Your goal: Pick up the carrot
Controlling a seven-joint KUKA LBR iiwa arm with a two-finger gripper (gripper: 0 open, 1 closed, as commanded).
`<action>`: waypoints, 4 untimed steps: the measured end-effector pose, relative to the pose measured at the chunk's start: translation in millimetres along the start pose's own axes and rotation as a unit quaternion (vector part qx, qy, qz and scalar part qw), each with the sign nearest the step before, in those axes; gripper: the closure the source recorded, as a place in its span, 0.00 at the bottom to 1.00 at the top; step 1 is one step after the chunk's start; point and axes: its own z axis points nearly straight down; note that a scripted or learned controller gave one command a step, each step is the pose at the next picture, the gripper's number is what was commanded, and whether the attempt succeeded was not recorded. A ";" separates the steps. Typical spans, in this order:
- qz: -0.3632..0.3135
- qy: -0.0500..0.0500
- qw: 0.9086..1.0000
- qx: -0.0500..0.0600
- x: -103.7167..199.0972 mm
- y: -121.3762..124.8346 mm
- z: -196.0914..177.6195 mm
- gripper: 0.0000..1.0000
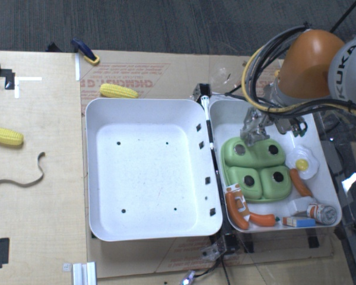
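Two bins side by side, carrot (299, 183) in right bin (327, 177) just right of the tray (256, 170), gripper (253, 133) over tray's far end, left bin (95, 177) beside

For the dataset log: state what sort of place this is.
Probably a robot grasping test bench in a lab: a KUKA arm reaches over two white bins, the right one holding toy food such as a carrot and a green moulded tray, on cardboard sheeting.
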 end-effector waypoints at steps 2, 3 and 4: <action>-0.120 0.019 0.993 -0.006 63.1 34.2 14.8 0.00; -0.122 0.021 0.992 -0.007 0.8 11.8 17.9 0.00; -0.200 0.020 0.979 -0.009 -8.1 -55.3 -25.4 0.00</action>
